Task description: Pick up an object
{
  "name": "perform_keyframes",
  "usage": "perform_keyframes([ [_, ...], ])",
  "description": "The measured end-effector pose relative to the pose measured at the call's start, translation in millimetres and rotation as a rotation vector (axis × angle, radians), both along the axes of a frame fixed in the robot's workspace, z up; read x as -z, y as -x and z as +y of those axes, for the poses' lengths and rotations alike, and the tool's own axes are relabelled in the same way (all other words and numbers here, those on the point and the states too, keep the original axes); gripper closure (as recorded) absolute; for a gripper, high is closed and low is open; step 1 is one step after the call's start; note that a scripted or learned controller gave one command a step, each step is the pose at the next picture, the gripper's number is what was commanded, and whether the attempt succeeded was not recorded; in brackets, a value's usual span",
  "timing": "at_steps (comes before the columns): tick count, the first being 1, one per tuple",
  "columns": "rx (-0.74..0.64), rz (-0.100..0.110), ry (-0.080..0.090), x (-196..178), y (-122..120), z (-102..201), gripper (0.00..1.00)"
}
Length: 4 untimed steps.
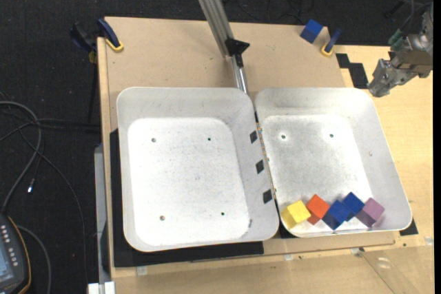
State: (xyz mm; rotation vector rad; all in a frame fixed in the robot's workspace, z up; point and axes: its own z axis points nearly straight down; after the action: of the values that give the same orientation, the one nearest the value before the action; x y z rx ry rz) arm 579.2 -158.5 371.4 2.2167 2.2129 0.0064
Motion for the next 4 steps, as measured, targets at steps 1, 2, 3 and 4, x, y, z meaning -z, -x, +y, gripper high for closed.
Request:
perform_keyframes([
  [1, 0.000, 0.000, 0.001, -179, 1, -45, 1.00],
  [2, -0.006, 0.006, 0.000, -185, 0, -44, 1.00],
  [3, -0.007, 0.009, -0.003, -173, -25, -17, 1.00],
  [4, -0.004, 0.009, -0.004, -175, 3, -9, 1.00],
])
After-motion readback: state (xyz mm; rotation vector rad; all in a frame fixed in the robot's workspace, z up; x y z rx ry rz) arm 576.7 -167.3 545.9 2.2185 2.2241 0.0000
